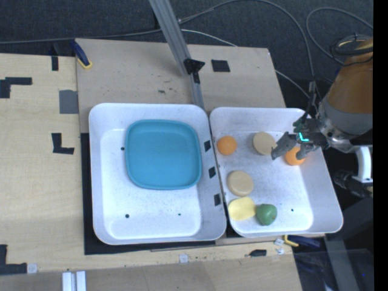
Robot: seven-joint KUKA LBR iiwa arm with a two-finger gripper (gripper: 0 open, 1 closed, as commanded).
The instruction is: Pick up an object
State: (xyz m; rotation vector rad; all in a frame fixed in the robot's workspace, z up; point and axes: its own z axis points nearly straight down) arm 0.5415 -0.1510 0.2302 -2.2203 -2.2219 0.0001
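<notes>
Nearest the camera, along the front edge of the right bin [315,226], we see a yellow piece [241,209] and a green piece [265,214] lying just beside each other, almost touching. Behind them, toward the bin's middle, sits a tan disc [240,182]; farther back, an orange ball [227,145] rests near the left wall, and a second tan disc [264,143] lies to its right.

Our gripper [293,147] hangs over the bin's right side, its arm coming in across the right wall. Its fingers look spread, with nothing between them that we can make out. One dark finger [280,148] slants down toward the second tan disc. An orange piece [295,157] shows just under the other side of the gripper, close to the right wall, partly covered.

We judge that orange piece the likeliest target: it lies directly below and slightly toward the right wall from the gripper, nearer than anything else. Whether it sits squarely between the fingers we cannot tell.

The left bin [103,180] carries a blue plate [162,153].
</notes>
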